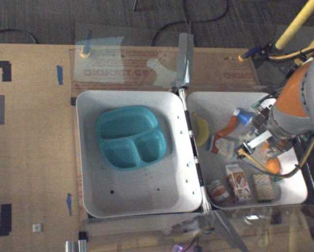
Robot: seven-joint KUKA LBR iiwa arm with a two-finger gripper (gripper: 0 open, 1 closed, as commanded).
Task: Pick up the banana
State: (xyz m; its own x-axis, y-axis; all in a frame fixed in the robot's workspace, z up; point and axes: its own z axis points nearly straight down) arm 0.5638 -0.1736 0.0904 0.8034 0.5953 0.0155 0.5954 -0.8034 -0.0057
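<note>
- Here, the banana [200, 128] lies at the right bin's [299, 193] left wall, centre of frame.
- The hand [253, 145] hovers right of it; grip state cannot be told.

Faint reddish lettering runs across the flattened cardboard sheet [146, 70] behind the bins, but it is too blurred to read, perhaps a brand name.

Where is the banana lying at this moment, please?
The banana lies in the right bin, against its left wall beside the divider between the two bins. The red pouch is its nearest neighbour, on its right, and the end effector sits farther right.
</note>
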